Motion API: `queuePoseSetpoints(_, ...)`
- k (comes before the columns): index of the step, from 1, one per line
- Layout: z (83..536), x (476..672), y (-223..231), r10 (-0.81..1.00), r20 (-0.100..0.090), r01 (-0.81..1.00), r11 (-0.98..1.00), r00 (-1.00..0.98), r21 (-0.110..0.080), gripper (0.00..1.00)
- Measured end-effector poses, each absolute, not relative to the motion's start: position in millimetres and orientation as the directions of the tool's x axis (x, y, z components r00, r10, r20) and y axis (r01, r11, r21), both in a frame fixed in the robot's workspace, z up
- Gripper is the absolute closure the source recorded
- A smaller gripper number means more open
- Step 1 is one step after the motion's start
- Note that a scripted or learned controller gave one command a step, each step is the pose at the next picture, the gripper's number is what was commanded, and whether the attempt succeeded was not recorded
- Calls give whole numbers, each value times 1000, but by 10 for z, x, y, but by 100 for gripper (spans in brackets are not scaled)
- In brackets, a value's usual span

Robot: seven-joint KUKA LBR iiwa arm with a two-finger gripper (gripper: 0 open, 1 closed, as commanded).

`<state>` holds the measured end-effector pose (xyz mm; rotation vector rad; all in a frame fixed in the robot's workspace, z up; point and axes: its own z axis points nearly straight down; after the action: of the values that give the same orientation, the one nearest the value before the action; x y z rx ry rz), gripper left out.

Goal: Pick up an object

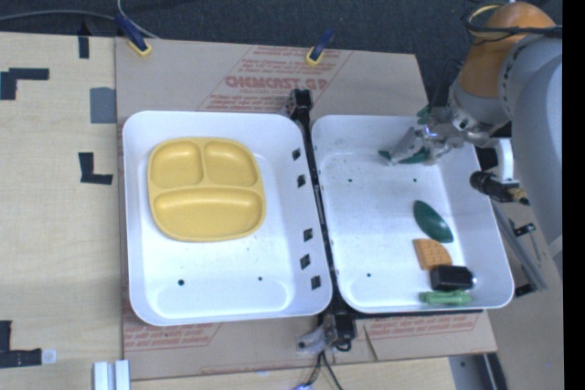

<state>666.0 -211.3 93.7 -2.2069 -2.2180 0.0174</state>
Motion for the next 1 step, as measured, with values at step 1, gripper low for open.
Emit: queuePoseSetpoints(1,2064,6283,-1402,1000,0,1000,3,-3,3,100)
